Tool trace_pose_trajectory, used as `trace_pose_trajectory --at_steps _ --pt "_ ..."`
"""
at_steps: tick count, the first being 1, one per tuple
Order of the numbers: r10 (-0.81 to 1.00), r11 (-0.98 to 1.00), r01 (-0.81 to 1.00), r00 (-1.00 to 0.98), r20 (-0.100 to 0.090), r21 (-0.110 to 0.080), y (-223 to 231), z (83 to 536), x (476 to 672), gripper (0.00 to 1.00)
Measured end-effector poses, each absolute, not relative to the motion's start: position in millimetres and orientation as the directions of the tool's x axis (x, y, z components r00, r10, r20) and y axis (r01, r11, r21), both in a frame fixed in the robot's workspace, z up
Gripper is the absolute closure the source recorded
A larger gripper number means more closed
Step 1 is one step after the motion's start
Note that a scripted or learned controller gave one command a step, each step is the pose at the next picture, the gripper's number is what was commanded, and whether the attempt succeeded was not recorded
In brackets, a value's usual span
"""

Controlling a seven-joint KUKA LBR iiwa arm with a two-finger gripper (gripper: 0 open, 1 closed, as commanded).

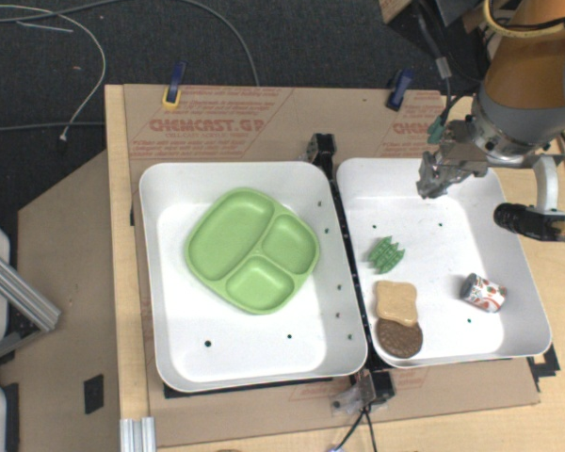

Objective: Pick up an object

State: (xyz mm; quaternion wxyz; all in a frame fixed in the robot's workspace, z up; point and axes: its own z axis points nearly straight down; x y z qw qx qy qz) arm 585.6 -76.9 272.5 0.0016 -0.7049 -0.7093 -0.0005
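Plate [252,250] in left bin [169,347], can [483,293] in right bin [518,332]

A robotics lab: 2 white bins [169,281] clamped on cardboard [217,121].

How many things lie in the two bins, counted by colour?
Green: 2, the divided plate in the left bin and the small spiky toy in the right bin
Tan: 1, the bread slice
Brown: 1, the round cookie
White and red: 1, the small can
Total: 5
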Motion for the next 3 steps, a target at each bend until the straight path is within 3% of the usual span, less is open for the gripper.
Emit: trace_pose_trajectory --at_steps 2,3 --pt "1.0 0.007 1.0 -0.007 0.002 -0.003 38 258 587.6 1.0" --pt "1.0 0.005 1.0 -0.005 0.002 -0.004 78 243 573.0 1.0"
